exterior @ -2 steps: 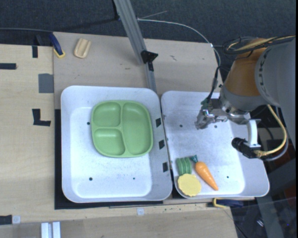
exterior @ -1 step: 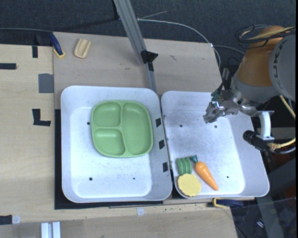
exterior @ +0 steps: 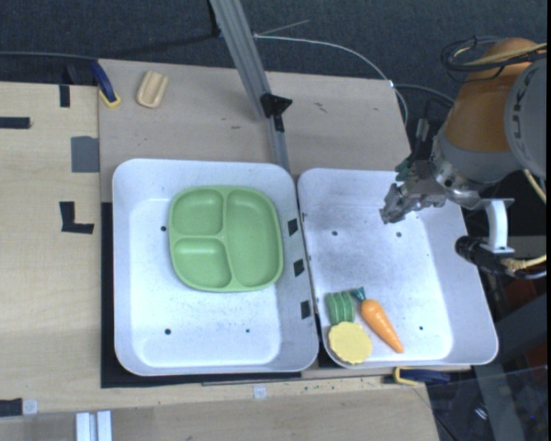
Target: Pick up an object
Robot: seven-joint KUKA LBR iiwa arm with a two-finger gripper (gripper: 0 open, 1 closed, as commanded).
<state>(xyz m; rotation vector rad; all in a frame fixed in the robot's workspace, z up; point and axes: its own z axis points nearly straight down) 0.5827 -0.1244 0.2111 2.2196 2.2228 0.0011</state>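
Note:
An orange toy carrot [exterior: 382,324] lies near the front of the right bin [exterior: 413,255]. Beside it on the left are a green toy vegetable [exterior: 341,307] and a yellow round piece [exterior: 350,343] at the bin's front edge. My gripper [exterior: 394,208] hangs over the right bin's far right part, well behind the toys and apart from them. Nothing shows between its fingers.
The left bin [exterior: 138,265] bears a green divided plate [exterior: 226,237]. A grey metal bar [exterior: 243,44] slants down to the bins' back edge. A tan block [exterior: 151,89] and a blue-yellow tool [exterior: 105,83] lie on the bench behind the bins.

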